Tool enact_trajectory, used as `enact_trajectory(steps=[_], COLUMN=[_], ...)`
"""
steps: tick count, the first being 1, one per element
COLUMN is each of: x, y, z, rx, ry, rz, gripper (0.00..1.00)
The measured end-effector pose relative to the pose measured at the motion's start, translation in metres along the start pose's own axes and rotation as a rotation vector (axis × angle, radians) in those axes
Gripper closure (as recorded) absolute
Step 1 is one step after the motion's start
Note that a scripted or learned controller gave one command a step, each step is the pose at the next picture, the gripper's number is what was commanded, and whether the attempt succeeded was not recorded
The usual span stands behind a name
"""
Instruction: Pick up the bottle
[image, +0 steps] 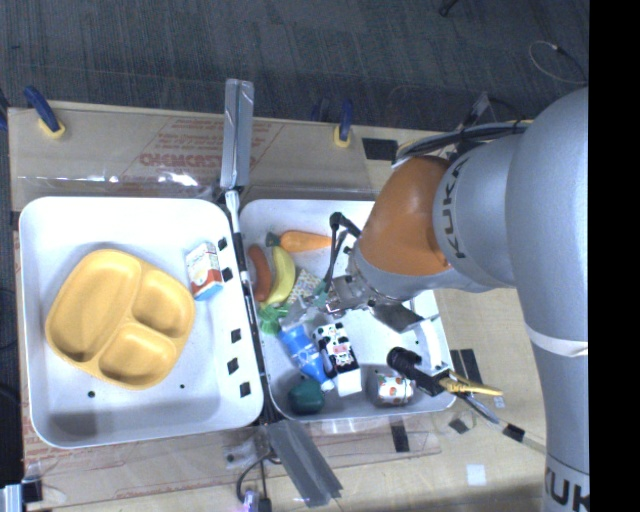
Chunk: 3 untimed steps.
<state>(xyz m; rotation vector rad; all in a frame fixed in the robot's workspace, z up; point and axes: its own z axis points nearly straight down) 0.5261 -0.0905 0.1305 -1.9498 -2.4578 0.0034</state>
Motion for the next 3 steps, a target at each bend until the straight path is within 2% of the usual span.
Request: enact_trajectory(steps=[1, 2, 3], x=[-0.003, -0.003, 0.049], y=[-0.038, -0.038, -0.039], z=[0.037, 0.028, -0.094], rx=[-0.011, -0.009, -0.004], ry=[-0.005, -0.005, -0.002], rz=[-0.113, -0.118, 0.143], gripper=[0.0, 1.0, 1.0])
